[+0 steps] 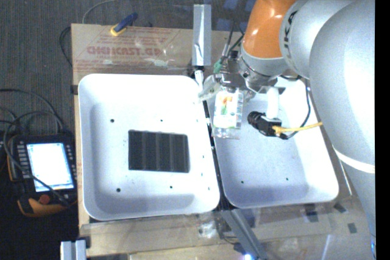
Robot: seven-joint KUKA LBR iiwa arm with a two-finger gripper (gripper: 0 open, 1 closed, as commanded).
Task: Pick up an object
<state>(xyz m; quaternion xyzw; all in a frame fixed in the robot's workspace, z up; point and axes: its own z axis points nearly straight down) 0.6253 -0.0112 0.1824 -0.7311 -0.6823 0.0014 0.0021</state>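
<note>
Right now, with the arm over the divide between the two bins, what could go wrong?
1. A clear packet with orange and green print hangs below the end effector, right over the rims where the left bin and right bin meet. If it slips, it may catch on the edge.
2. A yellow cable loops near the wrist and could snag.
3. A dark ribbed object lies in the left bin, untouched.

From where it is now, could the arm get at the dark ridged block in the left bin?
Probably yes. The block lies alone and uncovered on the left bin floor, and the gripper hovers just over the rim beside it.
</note>
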